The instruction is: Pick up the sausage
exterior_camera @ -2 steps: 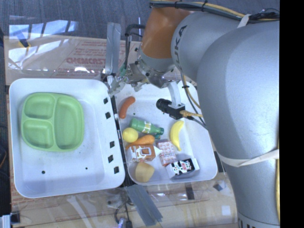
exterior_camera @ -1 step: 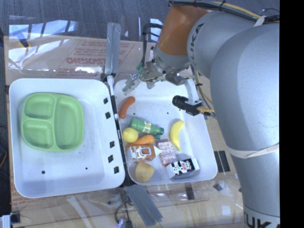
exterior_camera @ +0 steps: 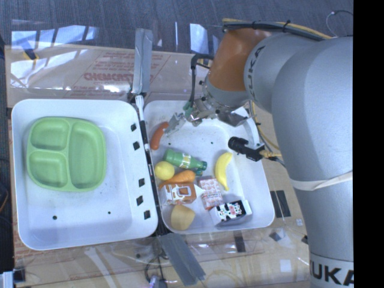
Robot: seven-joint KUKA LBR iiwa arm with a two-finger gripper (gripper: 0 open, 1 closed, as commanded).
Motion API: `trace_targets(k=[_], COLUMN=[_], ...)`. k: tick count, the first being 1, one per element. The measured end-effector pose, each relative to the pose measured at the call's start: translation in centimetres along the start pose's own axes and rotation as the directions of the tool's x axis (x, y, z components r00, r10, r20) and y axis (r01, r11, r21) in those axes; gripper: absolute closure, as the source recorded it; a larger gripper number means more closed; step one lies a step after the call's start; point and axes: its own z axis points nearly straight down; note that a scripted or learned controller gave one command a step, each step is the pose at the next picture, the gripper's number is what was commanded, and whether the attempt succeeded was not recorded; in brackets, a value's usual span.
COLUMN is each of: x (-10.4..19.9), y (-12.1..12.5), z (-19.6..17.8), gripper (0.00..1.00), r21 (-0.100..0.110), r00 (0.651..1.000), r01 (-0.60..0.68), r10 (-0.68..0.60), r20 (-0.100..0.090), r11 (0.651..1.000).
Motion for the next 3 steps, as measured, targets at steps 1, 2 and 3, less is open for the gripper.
trace_targets(k=[1, 2, 3], x=[-1.4, -1.4, -1.2], y=[1.2, 1.2, 1.3], z=[4.6, 4.6, 3.6], gripper=[0.0, 0.0, 1.0], r21=[0.0, 0.0, -0.001], r00=[0.994, 0.994, 0.994], r01=[-0.113, -0.113, -0.107], r10=[0.113, 0.113, 0.107], r20=[0.001, 0.001, 0.001], r11=[0.994, 0.994, 0.994])
